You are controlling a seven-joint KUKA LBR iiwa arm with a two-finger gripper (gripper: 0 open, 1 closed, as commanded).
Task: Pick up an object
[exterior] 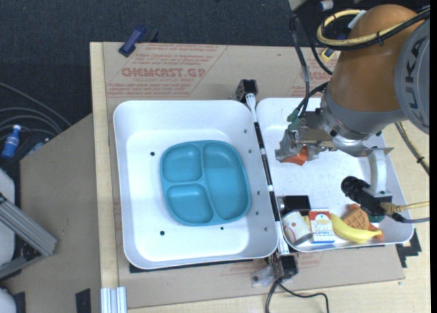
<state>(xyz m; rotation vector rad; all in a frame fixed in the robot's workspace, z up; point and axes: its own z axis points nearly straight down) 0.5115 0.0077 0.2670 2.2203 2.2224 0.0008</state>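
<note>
My gripper (292,149) hangs over the upper left part of the right bin (321,175), close to the divider between the bins. A small orange-red object (295,159) lies right at its tip, partly covered by it; whether it is gripped or just lying on the bin floor is unclear. Along the right bin's front edge sit a yellow banana (356,234), a brown wedge-shaped piece (356,216), a small red and white carton (321,227), a little round can (294,225) and a black flat block (295,203).
The left bin (136,168) holds a blue divided plate (204,181) in its middle. The arm's bulky grey and orange body (375,65) overhangs the right bin's back right. A blue clip (132,41) lies at the board's far edge.
</note>
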